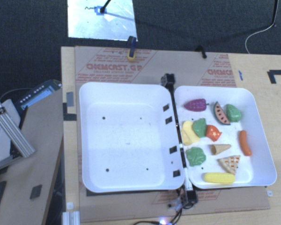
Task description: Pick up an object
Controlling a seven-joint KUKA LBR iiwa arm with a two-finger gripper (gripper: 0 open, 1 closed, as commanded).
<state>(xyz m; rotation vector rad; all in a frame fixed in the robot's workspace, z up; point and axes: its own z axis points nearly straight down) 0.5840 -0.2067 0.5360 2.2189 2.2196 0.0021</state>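
The left bin (126,137) sits on the bench (107,64) beside the right bin (260,139), which holds toy food. From its left: a yellow piece (188,132), perhaps a banana, touching green leafy pieces (199,126), a purple grape bunch (195,105), a tomato (213,132), a corn cob (219,177), a pizza slice (230,163), a watermelon wedge (221,113), and a carrot (244,142).

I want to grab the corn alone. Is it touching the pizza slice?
Apart. The camera view shows a strip of white bin floor between the corn and the pizza slice above it.
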